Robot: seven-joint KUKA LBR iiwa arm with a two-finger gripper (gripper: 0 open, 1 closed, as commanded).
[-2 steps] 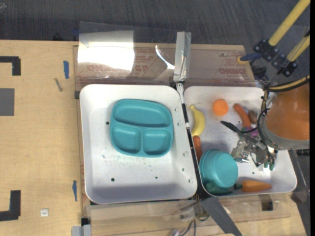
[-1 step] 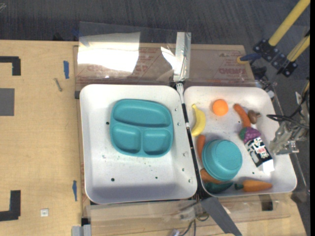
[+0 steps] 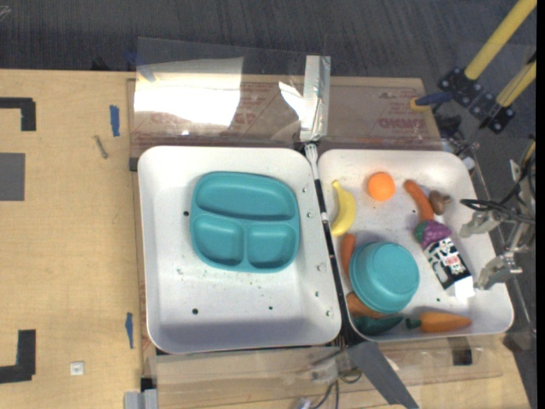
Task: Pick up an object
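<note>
The right bin [image 3: 487,307] holds a yellow banana [image 3: 342,210], an orange ball [image 3: 381,186], a carrot [image 3: 417,199], a purple item [image 3: 434,231], a black-and-white carton [image 3: 449,260] and an upturned teal bowl [image 3: 386,275]. Another carrot [image 3: 444,320] lies by the bin's front wall. My gripper [image 3: 487,250] hangs over the bin's right rim, just right of the carton. Its two metal fingers [image 3: 477,222] stand apart, open, with nothing between them.
A teal divided plate [image 3: 245,221] lies in the left bin [image 3: 162,254]. A clear plastic sheet [image 3: 221,100] and a taped divider stand behind the bins. Yellow struts [image 3: 502,28] cross the top right. Wooden bench lies to the left.
</note>
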